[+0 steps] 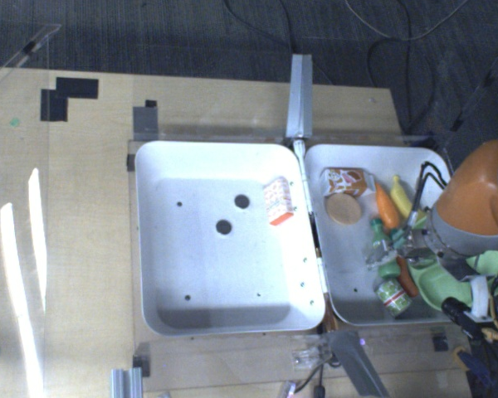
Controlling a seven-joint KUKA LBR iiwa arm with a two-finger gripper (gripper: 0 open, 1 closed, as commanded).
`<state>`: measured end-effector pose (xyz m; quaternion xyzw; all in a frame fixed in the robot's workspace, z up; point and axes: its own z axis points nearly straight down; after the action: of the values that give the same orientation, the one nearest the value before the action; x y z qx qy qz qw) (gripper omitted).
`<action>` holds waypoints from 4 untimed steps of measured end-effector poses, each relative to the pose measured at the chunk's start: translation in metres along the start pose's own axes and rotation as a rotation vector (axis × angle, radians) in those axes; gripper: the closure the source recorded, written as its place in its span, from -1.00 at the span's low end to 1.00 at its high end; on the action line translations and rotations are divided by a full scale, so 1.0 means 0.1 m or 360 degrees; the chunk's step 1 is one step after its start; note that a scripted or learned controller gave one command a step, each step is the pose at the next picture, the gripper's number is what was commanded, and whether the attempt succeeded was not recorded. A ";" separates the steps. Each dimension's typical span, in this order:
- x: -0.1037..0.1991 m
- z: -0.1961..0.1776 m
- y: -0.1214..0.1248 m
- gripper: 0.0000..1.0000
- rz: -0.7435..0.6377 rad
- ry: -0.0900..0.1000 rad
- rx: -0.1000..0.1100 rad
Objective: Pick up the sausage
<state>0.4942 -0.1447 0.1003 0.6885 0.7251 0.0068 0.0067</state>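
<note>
1 arm (480,201) over right bin (349,293)

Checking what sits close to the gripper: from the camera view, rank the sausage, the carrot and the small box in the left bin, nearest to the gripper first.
Gripper is low in the right bin.
1. Sausage, just below it.
2. Carrot, above it in the same bin.
3. Small box, by the left bin's right wall.

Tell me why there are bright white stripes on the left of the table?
In the camera view, the stripes are glare: light bouncing off the shiny bench. The left bin has a soft grey shadow along its near wall. The small things in the right bin look blurry.
</note>
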 end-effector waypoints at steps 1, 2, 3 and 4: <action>0.00 -0.14 0.04 1.00 -0.0003 -0.0005 -0.0019; 0.01 -0.25 0.07 1.00 -0.0007 -0.0006 -0.0027; -0.23 -1.31 -0.04 1.00 0.0027 -0.0003 0.0020; -0.06 -1.12 -0.04 1.00 0.0007 -0.0002 0.0022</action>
<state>0.4887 -0.1507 0.2118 0.6901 0.7237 0.0014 0.0025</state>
